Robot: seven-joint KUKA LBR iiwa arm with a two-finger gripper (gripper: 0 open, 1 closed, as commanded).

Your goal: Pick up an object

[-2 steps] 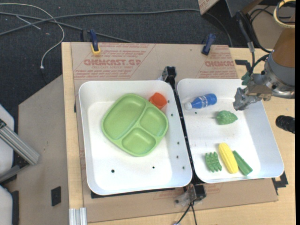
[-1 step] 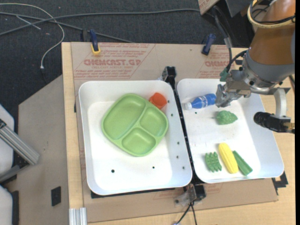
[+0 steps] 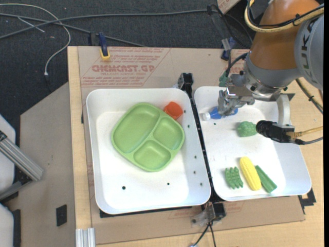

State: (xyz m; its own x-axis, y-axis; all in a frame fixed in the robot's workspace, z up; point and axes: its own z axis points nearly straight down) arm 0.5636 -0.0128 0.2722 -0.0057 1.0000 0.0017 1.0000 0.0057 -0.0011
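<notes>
The gripper (image 3: pixel 226 105) sits low over the back-left corner of the right bin (image 3: pixel 295 181), right at a small blue-and-white object (image 3: pixel 214 115) lying just below it; grip state can't be told from this angle. Object's long axis runs roughly left-right, close to the bin's left wall, so room is tight there. The green broccoli-like toy (image 3: pixel 246 128) is just right of the gripper. Toy corn (image 3: pixel 250 173) lies nearer the front. Bin floor is flat and white.

- A blue-and-white object (image 3: pixel 213 115) lay at the right bin's (image 3: pixel 298 181) far left, just under the gripper (image 3: pixel 226 106).
- A green lump (image 3: pixel 246 129) lay mid-bin.
</notes>
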